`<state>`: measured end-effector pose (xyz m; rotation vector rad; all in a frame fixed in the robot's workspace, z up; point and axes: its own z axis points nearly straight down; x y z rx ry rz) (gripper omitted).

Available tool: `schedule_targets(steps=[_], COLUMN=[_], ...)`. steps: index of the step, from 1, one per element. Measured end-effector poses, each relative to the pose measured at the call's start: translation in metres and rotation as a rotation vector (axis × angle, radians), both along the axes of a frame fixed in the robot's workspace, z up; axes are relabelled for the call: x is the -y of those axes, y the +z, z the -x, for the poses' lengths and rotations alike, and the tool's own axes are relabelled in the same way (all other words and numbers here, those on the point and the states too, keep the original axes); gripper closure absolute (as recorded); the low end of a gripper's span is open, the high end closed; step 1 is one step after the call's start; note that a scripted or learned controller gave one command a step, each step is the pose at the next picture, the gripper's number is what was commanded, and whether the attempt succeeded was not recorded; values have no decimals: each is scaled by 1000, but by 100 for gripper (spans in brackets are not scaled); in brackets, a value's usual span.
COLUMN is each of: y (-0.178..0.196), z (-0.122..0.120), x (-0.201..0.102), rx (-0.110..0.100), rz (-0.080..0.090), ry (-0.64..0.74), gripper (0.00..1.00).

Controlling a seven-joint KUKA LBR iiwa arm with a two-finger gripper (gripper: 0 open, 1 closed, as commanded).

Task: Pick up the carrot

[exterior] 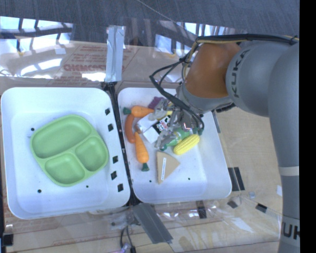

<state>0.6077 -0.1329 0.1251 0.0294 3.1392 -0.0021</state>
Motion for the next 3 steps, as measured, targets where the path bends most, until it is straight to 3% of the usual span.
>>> schedule_targets(steps=[1, 2, 3], y=[-13, 28, -5], z=[37, 23, -44], x=[-26, 46, -11], rx=[52, 2, 4], rz=[9, 0, -2], ry=[-74, -215, -308], gripper=[0, 0, 0])
